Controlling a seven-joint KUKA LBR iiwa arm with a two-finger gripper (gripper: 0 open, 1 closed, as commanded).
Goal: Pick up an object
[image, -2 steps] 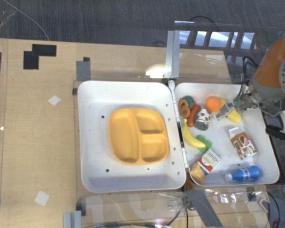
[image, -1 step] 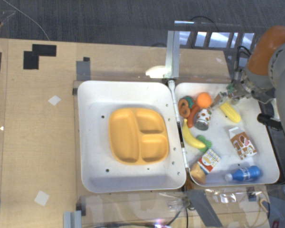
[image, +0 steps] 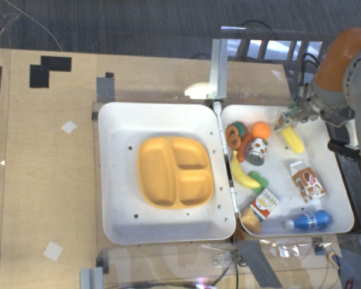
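Note:
The right bin (image: pixel 343 206) holds several toy foods: a yellow corn cob (image: pixel 292 139), an orange ball (image: pixel 261 129), a brown doughnut-like ring (image: pixel 234 135), a small can (image: pixel 257 152), a banana (image: pixel 243 176), a small carton (image: pixel 265 202), a brown and white packet (image: pixel 307 183) and a blue bottle (image: pixel 308 221). My gripper (image: pixel 290 118) hangs at the bin's far right corner, just above and beyond the corn cob. Nothing shows between its tips.
The left bin (image: pixel 117 161) bears a yellow divided tray (image: pixel 174 171). A metal post (image: pixel 219 65) rises behind the seam between the bins. The grey arm with its orange band (image: pixel 343 53) fills the upper right.

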